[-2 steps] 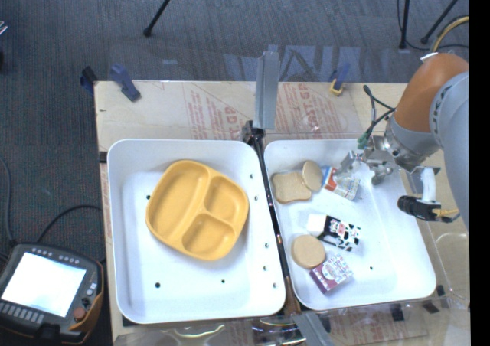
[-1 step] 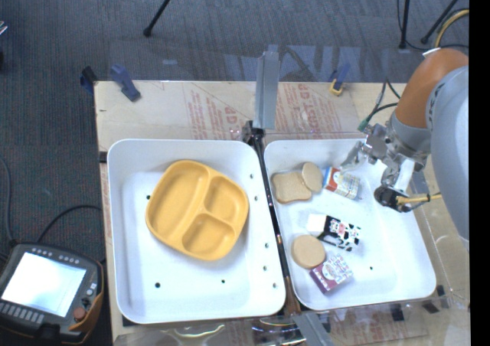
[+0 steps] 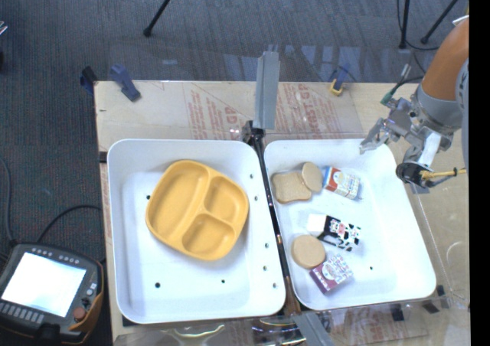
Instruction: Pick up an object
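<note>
Lying w/ long axis left-right, black-white cow carton [image 3: 335, 231] in right bin [image 3: 398, 260]

Bright, even overhead light — soft shadows, mild glare on white bins [image 3: 122, 184], slightly grainy.

Red mirrored lettering is showing on the cardboard sheet [image 3: 230, 111] covering the tabletop behind the bins, too faint and reversed to read. The small cartons [image 3: 341, 182] in the right bin [image 3: 398, 260] are carrying printed labels, too small to make out.
</note>
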{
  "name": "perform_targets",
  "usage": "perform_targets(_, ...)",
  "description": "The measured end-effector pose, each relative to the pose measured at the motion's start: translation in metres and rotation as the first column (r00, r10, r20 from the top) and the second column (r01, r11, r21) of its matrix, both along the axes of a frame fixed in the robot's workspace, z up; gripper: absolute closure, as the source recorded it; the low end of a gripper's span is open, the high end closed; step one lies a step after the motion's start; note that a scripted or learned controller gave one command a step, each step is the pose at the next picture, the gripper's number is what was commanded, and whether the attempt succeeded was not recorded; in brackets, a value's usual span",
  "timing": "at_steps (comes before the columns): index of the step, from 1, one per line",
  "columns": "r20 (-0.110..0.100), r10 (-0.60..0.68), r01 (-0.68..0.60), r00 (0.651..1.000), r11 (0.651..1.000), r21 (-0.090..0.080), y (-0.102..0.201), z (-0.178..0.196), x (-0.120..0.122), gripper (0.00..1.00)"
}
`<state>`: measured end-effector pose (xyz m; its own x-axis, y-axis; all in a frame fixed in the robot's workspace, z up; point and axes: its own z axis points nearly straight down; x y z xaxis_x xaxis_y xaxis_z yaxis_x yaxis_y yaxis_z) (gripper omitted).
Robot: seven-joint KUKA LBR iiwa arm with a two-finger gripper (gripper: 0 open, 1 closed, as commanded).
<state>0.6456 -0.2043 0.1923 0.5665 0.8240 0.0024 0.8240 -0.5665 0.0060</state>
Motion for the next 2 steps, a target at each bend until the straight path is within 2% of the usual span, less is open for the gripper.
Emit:
perform_targets(1,-0.017,0.090,-0.090,0.996,0.996,0.005,0.011,-0.082,-0.003,0.00)
perform_targets(2,0.001,0.182,-0.182,0.983,0.983,-0.001,0.003,0.012,0.002,0.00)
